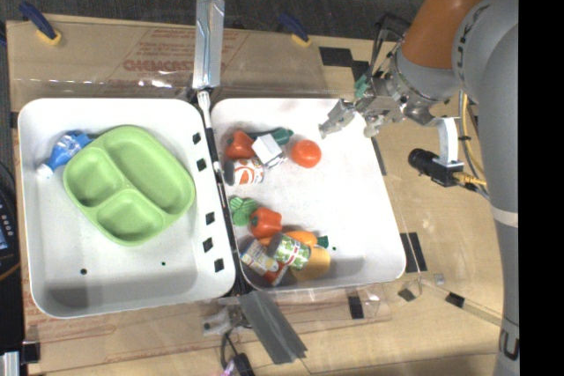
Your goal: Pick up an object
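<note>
My gripper [351, 121] hangs over the upper right corner of the right bin [361, 216], its two fingers spread apart with nothing between them. Just left of it lies an orange ball [306, 153]. Further left sit a red toy [237, 144], a white block [267, 151] and a green piece [280, 136]. Lower in the same bin lie a red pepper-like toy [264, 223], a green leafy toy [241, 209], a small can [292, 252] and an orange piece [304, 238].
The left bin [53, 277] holds a green divided plate [129, 182] and a blue-and-white object [63, 148] at its upper left. A metal divider [208, 40] stands between the bins at the back. Cables and a black fitting [432, 163] sit right of the right bin.
</note>
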You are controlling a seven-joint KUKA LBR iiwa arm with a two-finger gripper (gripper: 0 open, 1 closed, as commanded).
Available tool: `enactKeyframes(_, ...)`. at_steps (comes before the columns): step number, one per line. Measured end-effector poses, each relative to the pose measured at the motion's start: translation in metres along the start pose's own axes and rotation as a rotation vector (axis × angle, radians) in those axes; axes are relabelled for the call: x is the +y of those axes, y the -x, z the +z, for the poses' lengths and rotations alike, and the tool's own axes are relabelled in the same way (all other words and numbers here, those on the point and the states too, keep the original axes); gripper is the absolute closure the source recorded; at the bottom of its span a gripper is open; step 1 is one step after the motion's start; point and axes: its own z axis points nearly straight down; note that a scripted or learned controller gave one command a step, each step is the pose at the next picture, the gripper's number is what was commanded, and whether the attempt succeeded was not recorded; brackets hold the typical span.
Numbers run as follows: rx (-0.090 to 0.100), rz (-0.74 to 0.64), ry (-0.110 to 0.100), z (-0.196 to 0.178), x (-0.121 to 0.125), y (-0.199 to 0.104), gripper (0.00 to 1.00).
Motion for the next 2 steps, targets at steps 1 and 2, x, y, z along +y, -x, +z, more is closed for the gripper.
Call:
enactKeyframes(1, -0.001, -0.074, 0.004, 0.1301, 0.0418, 0.0067, 0.0)
enactKeyframes(2, 0.001, -0.088, 0.0, 0.125, 0.0349, 0.0066, 0.0)
